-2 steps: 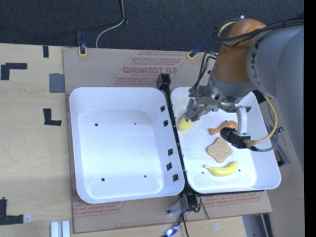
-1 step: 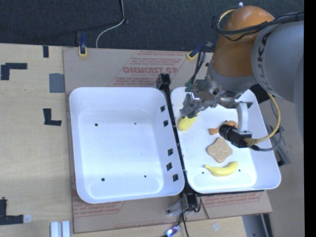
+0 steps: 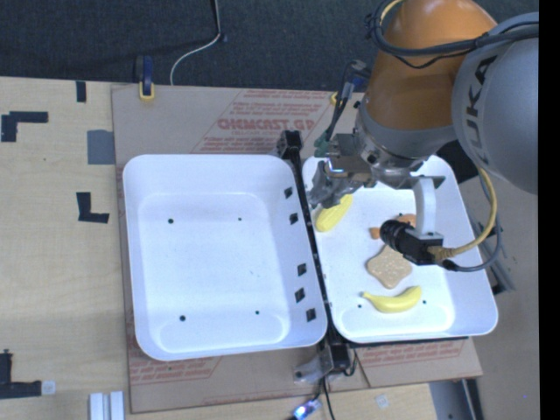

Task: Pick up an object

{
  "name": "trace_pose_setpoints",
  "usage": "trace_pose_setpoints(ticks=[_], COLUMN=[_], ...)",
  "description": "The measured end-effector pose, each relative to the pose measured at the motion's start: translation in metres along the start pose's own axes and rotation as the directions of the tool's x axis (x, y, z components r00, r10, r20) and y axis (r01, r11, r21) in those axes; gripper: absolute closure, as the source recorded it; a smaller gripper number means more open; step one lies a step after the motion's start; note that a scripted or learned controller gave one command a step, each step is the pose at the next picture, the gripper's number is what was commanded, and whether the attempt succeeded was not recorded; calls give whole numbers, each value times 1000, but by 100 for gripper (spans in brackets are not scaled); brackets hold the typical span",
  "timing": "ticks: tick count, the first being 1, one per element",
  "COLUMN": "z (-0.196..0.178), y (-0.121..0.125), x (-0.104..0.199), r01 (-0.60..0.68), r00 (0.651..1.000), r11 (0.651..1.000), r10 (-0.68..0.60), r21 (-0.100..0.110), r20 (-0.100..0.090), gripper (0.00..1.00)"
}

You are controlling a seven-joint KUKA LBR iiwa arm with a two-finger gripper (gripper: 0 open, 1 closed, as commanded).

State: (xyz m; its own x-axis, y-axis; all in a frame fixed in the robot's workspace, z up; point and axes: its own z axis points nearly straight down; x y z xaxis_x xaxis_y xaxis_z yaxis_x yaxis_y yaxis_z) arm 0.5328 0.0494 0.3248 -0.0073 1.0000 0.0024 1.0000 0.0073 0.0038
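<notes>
- Two white bins sit side by side on a brown cardboard sheet (image 3: 262,121) in the middle of the picture.
- The left bin (image 3: 140,234) has just small dark dots on its floor.
- The right bin (image 3: 468,318) has the toys in it.
- The big grey arm (image 3: 516,94) comes in from the upper right. Its orange band (image 3: 429,38) is near the top of the picture.
- The gripper (image 3: 331,189) is down at the upper left corner of the right bin, right by the wall between the two bins.
- A pale yellow thing (image 3: 333,214), maybe a toy food, lies just under the gripper and looks like it touches it. I cannot tell if it is between the fingers.
- I cannot tell how far open the pincer is, because the arm hides much of it.
- A banana (image 3: 393,300) lies at the bottom of the right bin.
- A tan piece shaped like toast (image 3: 388,270) lies just above the banana.
- A small orange bit (image 3: 375,233) lies above the toast.
- A black part with a yellow cable (image 3: 411,241) hangs off the arm beside the toast.
- A white cord (image 3: 203,46) runs over the dark floor at the top.
</notes>
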Motion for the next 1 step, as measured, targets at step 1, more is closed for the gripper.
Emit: trace_pose_setpoints(ticks=[1], z=[-120], y=[-23], x=[-19], r01=[-6], r00=[1000], r11=[1000], r10=[6], r21=[-10], r20=[1], gripper=[100])
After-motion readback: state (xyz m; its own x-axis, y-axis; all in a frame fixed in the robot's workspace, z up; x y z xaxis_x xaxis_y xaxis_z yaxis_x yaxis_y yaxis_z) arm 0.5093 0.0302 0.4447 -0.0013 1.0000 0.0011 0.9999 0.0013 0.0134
